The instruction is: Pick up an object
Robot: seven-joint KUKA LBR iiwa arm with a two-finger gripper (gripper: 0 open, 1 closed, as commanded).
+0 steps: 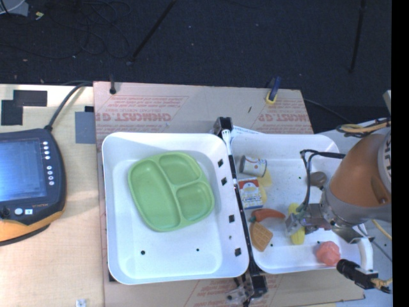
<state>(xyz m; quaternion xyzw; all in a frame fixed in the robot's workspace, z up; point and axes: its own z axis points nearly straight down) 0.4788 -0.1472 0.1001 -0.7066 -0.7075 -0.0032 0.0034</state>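
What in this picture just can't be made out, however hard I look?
- Gripper: the camera view blurs it against the yellow object beneath, so a hold cannot be judged.
- Yellow object: partly covered by the gripper, so its shape is unclear.
- Small carton and can: their labels are too small to read.
- Right bin: its right side lies under the arm.

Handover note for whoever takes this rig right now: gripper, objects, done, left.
Gripper: low in the right bin, over a yellow piece; jaws' state can't be read, nothing visibly held.
Right bin: small can, carton, red sausage-like item, tan wafer, pink lump.
Left bin: green divided plate.
Done: no pick confirmed.
Left: grasp one object and lift it.
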